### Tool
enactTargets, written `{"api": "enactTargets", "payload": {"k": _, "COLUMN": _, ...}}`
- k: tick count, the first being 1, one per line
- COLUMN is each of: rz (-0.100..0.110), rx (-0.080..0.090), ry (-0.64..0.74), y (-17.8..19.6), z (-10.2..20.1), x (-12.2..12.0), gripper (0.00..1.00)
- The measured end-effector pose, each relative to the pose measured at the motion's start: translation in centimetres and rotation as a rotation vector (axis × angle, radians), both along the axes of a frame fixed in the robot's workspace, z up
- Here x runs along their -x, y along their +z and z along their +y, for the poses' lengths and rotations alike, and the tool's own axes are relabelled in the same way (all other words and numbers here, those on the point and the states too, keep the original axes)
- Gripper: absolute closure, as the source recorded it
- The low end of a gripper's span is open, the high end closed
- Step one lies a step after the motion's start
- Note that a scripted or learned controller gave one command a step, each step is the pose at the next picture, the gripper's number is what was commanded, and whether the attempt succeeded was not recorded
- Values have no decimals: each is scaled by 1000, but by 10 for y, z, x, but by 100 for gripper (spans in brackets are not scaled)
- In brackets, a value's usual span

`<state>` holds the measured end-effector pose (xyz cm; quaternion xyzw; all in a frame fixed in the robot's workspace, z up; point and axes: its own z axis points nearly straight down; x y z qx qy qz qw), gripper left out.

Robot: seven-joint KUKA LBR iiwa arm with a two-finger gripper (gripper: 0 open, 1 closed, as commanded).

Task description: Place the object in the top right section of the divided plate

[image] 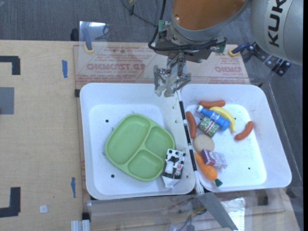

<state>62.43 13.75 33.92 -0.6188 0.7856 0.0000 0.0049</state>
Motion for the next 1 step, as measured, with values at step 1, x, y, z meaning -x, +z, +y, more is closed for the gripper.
{"api": "enactTargets", "payload": {"k": 1, "rz": 0, "rx": 1, "ry": 58, "y": 98, "z": -6, "x": 2, "gripper": 100}}
